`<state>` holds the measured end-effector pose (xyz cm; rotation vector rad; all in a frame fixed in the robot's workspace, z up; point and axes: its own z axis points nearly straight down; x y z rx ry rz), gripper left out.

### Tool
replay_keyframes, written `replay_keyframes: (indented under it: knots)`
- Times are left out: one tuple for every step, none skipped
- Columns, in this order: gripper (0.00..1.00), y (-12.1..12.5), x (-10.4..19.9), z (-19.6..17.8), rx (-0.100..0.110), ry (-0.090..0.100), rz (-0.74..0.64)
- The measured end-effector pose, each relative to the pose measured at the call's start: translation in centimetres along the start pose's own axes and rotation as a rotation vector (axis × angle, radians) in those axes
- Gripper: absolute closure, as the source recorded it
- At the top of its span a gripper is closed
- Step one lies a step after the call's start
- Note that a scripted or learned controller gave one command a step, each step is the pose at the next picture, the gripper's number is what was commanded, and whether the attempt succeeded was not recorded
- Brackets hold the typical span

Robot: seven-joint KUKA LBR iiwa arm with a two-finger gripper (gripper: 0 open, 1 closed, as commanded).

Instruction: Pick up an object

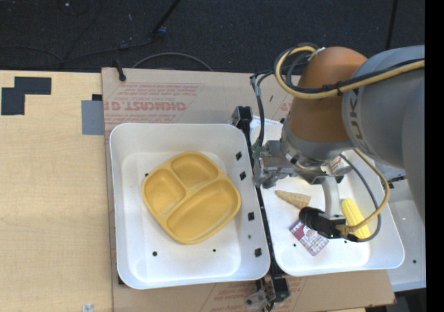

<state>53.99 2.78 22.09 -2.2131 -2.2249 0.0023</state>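
Landmark: the right bin [378, 256] is taken as the reference. It is set on cardboard [173, 99], with its left wall against the left bin [139, 262].
Arm: the arm [326, 96] is seen above the right bin's far half, and much of the bin's floor there is covered by it.
Gripper: the gripper [267, 177] is found low at the right bin's left wall, about midway along that wall.
Gripper state: it cannot be told whether the tool is apart or together, as it is masked by the wrist.
Cone: a tan wedge [293, 198] is laid flat in the right bin's left half, just beside the gripper.
Corn: a yellow cob [352, 212] is laid at a slant near the right bin's middle, apart from the cone.
Packet: a maroon and white packet [310, 238] is laid flat toward the right bin's near edge, close to the cone.
Plate: a yellow plate [192, 196] with three compartments is laid outside the right bin, in the left bin's middle, apart from the shared wall.
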Motion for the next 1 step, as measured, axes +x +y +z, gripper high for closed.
replay_keyframes:
  knots:
    - [1.00,0.15,5.86,0.74,0.001,-0.001,0.000]
